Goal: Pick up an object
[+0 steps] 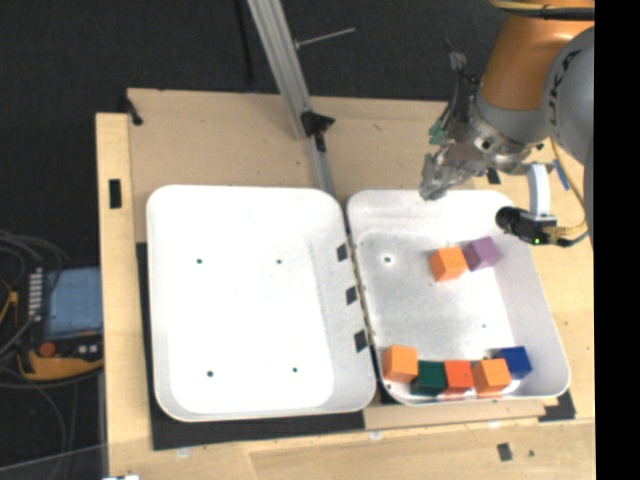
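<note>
My gripper (435, 186) hangs over the far rim of the right bin (455, 208), its tips pointing down. Below and to the right of it, an orange cube (448, 263) and a purple cube (482, 253) lie touching each other in the middle of that bin. Along the near wall sits a row of cubes: orange (401, 362), dark green (431, 377), orange-red (459, 375), orange (491, 375) and blue (515, 361). Nothing shows between the gripper's tips.
The left bin (245, 298) lies beside the right one, joined by dark clips (352, 293) along the shared edge. A metal pole (285, 63) rises from the bench behind the bins. A black device (525, 225) hangs at the right bin's far right.
</note>
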`<state>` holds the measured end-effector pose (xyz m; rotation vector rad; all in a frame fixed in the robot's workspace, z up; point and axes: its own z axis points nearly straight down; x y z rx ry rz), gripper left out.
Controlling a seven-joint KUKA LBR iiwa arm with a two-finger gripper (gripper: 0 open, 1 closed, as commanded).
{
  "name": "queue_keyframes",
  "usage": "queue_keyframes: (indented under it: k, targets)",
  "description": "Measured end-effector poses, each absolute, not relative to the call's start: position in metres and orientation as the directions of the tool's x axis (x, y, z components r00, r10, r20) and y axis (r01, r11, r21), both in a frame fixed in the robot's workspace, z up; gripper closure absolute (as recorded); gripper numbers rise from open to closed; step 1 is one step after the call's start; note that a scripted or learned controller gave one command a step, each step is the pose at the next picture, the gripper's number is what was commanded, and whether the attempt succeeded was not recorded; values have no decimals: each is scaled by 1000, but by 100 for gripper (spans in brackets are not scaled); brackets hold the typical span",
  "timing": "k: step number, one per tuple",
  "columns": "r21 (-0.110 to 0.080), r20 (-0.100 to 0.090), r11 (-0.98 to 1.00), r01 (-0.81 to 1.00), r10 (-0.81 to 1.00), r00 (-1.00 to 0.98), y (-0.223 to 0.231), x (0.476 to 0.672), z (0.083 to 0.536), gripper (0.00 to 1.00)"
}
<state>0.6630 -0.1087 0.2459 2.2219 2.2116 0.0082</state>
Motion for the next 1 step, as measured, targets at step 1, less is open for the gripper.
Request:
queue_keyframes:
  k: [1]
  targets:
    - [7,-1,3,1000,1000,-3,-110,664,291,100]
